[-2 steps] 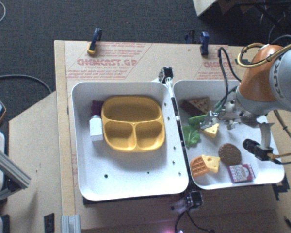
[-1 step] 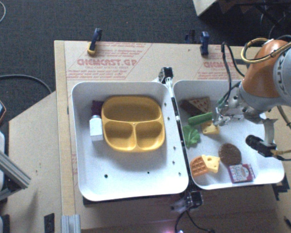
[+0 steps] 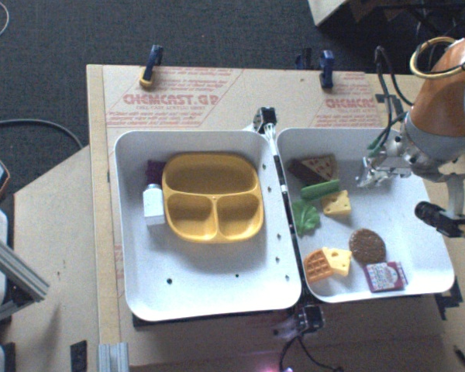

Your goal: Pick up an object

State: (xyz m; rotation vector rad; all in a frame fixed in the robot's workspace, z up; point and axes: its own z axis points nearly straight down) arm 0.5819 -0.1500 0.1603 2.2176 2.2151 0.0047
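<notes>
1. Gripper (image 3: 372, 170): you find it at the upper right of the right bin (image 3: 442, 273), low over bare bin floor and just right of the food pieces. It holds nothing; whether it stands apart or together you cannot tell at this size.
2. Right bin, contents: brown wedge (image 3: 314, 167) at upper left; green bean (image 3: 319, 188) below it; cheese wedge (image 3: 338, 204) just beside the bean; green leaf (image 3: 306, 219) by the dividing wall; waffle piece (image 3: 318, 266) touching a second cheese piece (image 3: 339, 261); brown cookie (image 3: 367, 246); red packet (image 3: 385, 276) in the lower right.
3. Left bin (image 3: 139, 285), contents: yellow divided tray (image 3: 213, 197), a white bottle (image 3: 153, 204) against its left edge, something dark purple (image 3: 155, 167) behind.
4. Handling, judged: these look like toy foods, so light, stiff and probably smooth; expect slipping off edges.
5. Nearest candidates: the cheese wedge and the green bean. Take the cheese across its flat sides; the bean across its narrow width.
6. The cookie and packet lie flat; you would find little to pinch.
</notes>
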